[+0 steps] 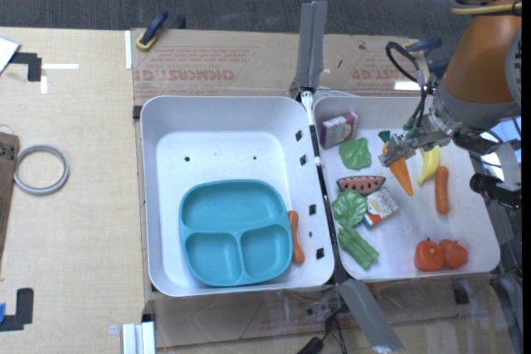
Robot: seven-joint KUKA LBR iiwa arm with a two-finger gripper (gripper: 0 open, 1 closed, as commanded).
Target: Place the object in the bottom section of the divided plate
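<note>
Carrot [401, 173] lies in the right bin [485, 240], under the claw [404, 147], whose grip I cannot tell. It looks light, stiff, smooth plastic; take it mid-body. Blue plate [235, 231] waits in the left bin [158, 178].

Divided plate [235, 231] is set in left bin [158, 178], sausage [294, 237] at its right edge; toy foods are scattered in right bin [481, 215].

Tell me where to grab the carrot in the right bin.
Judging from this view, take the carrot across its thick orange upper body, just below the green top, coming straight down. It lies flat and tapers to a thin tip, so the wide end offers most purchase. The banana lies close on its right, so keep the gripper narrow.
</note>
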